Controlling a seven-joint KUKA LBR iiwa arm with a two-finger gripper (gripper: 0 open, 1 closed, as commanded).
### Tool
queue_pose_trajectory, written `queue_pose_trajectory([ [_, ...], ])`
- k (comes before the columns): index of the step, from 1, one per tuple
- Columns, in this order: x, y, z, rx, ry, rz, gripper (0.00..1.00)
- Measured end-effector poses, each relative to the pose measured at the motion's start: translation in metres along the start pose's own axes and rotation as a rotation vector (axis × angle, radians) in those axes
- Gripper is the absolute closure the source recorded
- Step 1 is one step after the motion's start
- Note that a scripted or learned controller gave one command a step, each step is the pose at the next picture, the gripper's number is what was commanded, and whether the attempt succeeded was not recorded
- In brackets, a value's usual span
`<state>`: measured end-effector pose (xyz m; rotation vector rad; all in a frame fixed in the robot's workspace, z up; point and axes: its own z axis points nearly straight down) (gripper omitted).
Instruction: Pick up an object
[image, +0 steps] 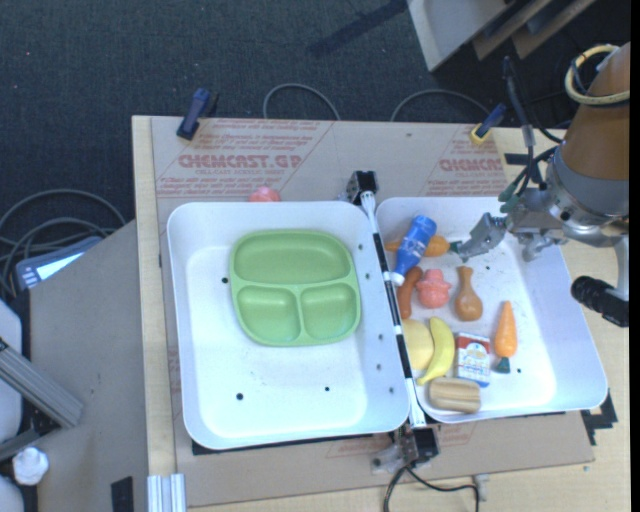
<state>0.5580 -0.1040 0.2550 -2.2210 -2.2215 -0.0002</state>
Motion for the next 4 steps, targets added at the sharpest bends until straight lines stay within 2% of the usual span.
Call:
queue_pose_trajectory([
  [1, -0.022, -0.001, 0.109, 0.004, 0.0, 0.001, 0.0],
  [2, -0.017, 0.003, 0.171, 0.003, 0.001, 0.001, 0.0],
  [3, -0.017, 0.004, 0.161, -0.001, 0.0, 0.002, 1.0],
  [4, 0.04, 0.005, 0.045, -0.003, 0.0, -0.002, 1.0],
])
